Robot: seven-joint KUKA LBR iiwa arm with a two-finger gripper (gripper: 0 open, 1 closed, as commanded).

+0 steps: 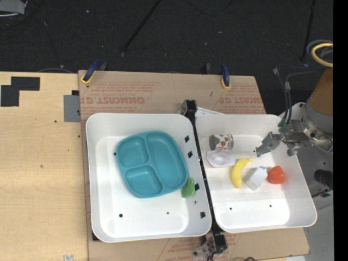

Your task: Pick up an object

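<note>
i see the gripper [276, 142] over the right bin [296, 213], upper right part, above the red obj [277, 175]; fingers look spread apart, nothing between them; arm [321, 113] comes in from the right; right bin holds a yellow banana [239, 172], a white block [256, 178] touching it, red obj just beside the block, a clear cup [218, 158] and a spotted mug [222, 142] on its side; left bin [103, 211] has a teal tray [150, 163], w/ a small green thing [188, 189] at its lower right edge.
</note>
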